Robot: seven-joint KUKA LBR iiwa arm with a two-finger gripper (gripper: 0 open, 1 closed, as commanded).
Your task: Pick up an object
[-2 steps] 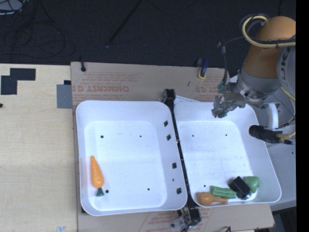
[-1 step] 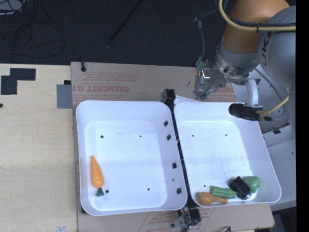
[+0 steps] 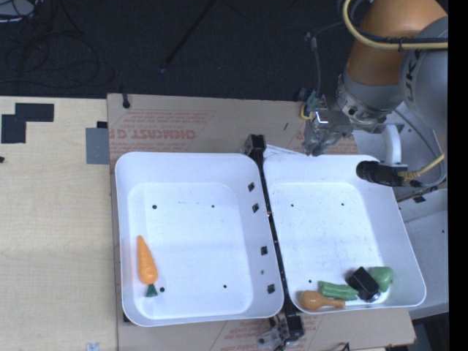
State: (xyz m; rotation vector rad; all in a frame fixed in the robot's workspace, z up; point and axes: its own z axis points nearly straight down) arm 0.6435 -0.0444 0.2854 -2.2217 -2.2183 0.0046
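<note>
Right bin (image 3: 380,218): 4 items, front edge | left bin (image 3: 183,170): 1 carrot (image 3: 146,262) | gripper (image 3: 319,139): grip state unclear

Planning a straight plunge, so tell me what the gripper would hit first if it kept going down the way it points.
Probably the far rim of the right bin, or bare floor just inside it. The gripper hangs over that edge, pointing down. Depth is unclear from this slanted view. The toys lie at the near corner, well off that line.

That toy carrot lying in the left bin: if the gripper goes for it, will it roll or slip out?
The toy carrot looks like smooth, rigid plastic, so it will probably stay stiff but may slip between the fingers. Its round, tapered body lies flat on the left bin floor, so a nudge could roll it in a curve. It is likely light for its size.
</note>
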